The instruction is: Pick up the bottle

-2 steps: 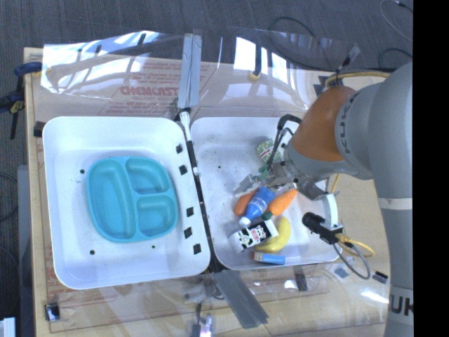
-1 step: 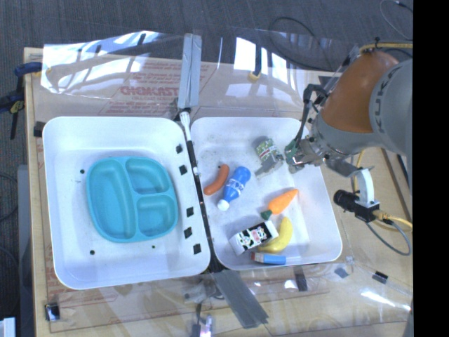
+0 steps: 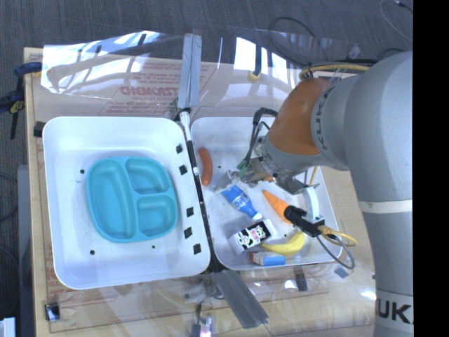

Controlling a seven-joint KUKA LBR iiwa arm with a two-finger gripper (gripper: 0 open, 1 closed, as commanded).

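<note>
Far to our gripper's left, the left bin (image 3: 59, 153) holds a teal divided plate (image 3: 132, 197), well apart from the work. Nearer, still left, a hot dog (image 3: 205, 166) lies by the right bin's (image 3: 224, 128) wall. The blue bottle (image 3: 238, 200) lies on its side just below-left of our gripper (image 3: 258, 168), close but not between its tips, so we judge it unheld; whether the gripper is open or closed we cannot tell. Below it a cow-patterned carton (image 3: 252, 236) and banana (image 3: 289, 243) crowd in; to its lower right lies a carrot (image 3: 275, 203)
</note>
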